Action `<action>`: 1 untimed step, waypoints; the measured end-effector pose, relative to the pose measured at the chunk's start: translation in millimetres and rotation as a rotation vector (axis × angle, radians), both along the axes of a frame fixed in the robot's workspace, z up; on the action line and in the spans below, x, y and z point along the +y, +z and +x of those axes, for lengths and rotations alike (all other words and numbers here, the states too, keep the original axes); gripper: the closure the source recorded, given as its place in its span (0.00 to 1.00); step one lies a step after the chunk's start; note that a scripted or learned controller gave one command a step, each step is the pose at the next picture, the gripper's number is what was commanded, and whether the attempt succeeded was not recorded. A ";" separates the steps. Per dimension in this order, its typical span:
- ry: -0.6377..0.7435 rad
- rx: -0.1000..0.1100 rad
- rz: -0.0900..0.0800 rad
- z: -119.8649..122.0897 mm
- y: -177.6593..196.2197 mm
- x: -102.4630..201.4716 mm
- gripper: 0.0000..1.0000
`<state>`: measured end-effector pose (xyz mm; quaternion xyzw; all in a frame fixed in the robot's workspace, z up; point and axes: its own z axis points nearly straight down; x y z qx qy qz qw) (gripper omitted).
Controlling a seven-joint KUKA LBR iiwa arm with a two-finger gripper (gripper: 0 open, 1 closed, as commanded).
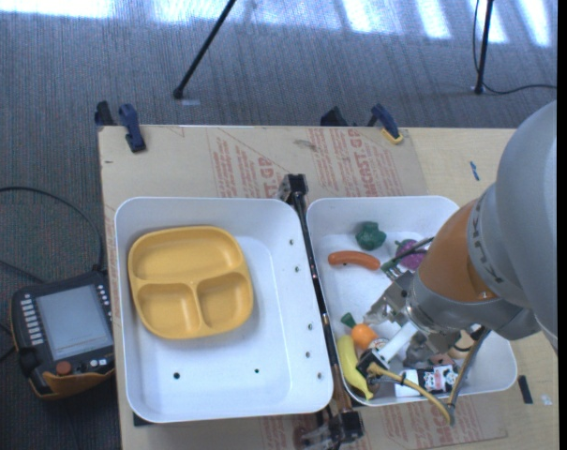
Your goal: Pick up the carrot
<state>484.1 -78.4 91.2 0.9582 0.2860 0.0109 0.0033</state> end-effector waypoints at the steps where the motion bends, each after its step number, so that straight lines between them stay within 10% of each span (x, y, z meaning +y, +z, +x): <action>1: 0.001 0.020 0.009 -4.6 6.7 -0.1 1.00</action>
